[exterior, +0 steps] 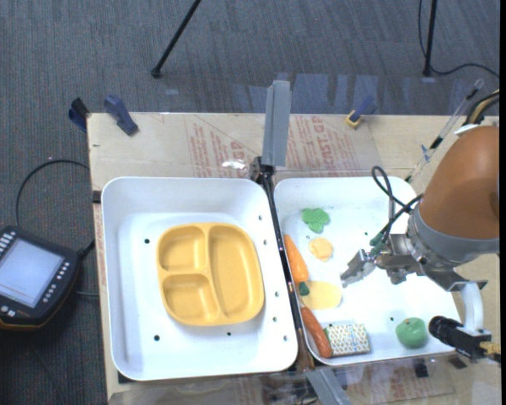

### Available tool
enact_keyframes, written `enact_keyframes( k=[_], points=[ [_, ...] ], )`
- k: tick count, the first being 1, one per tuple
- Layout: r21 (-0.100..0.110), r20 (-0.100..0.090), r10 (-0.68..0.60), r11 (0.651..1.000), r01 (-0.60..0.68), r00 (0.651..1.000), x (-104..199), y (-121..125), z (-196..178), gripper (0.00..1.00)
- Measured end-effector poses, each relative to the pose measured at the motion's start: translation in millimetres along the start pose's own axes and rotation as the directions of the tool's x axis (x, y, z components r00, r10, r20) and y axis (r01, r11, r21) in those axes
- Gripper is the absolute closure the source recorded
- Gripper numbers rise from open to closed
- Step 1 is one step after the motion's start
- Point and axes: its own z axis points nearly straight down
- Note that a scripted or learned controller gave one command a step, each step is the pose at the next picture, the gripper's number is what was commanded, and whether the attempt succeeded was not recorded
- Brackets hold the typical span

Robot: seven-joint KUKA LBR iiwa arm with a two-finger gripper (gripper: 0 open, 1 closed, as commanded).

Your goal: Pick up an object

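The right bin [379, 194] holds several toy foods. A green leafy piece [315, 219] lies at the back, with a small yellow piece [320, 248] just in front of it. An orange carrot [296, 260] lies along the left wall. A pale yellow disc [324, 294] sits mid-bin. At the front are a second orange stick [314, 332], a speckled block [347, 339] and a green apple [411, 332]. My gripper [352, 273] hangs over the middle of this bin, just right of the yellow disc and above it, with nothing seen in it.
The left bin [122, 226] holds a yellow divided plate [209, 273]. A grey post [276, 129] stands behind the wall where the two bins meet. Cables [388, 194] loop over the right bin's back right. A pendant [21, 277] lies on the floor at the left.
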Motion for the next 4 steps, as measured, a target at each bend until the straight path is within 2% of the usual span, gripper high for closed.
enact_keyframes(
  k=[1,2,3,4],
  points=[
    [0.005,-0.001,-0.071,0.997,0.071,0.997,-9,48,-39,0.00],
    [0.014,-0.003,-0.209,0.978,0.209,0.978,28,114,39,0.00],
    [0.011,-0.002,-0.170,0.985,0.170,0.985,-22,109,137,0.00],
    [0.000,0.000,-0.152,0.988,0.152,0.988,-4,162,94,0.00]
  ],
)
